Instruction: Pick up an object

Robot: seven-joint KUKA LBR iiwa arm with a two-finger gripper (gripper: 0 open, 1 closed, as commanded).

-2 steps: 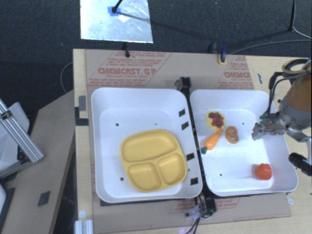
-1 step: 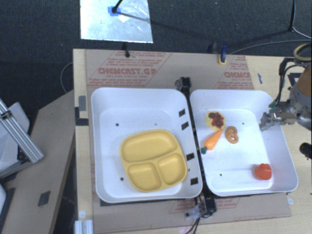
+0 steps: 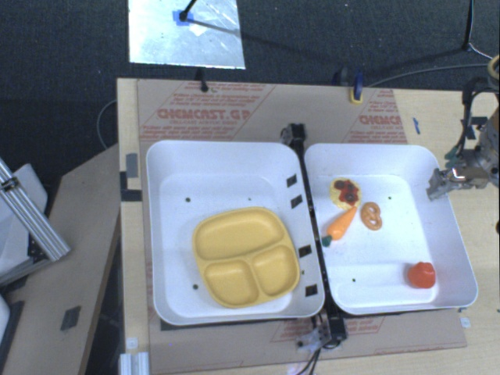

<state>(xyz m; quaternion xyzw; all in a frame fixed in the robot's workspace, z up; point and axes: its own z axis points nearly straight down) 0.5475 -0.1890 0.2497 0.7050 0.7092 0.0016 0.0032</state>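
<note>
Down front, one red tomato [image 3: 421, 275] sits in the right bin's [image 3: 457, 248] near corner, and one yellow three-part tray [image 3: 246, 255] fills the left bin [image 3: 168, 209]. Mid-bin: one orange carrot [image 3: 341, 225], one pretzel [image 3: 371, 216], one small pizza piece [image 3: 344, 192], four toys in all. Light, hard plastic, probably slick; the carrot's slim body looks the easiest pinch. Farther back, the claw [image 3: 444, 182] hovers over the right rim; clenched or released, I cannot tell.

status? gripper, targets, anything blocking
Gripper at right bin's right rim, holding nothing. Carrot, pretzel, tomato loose in bin. Path clear.
</note>
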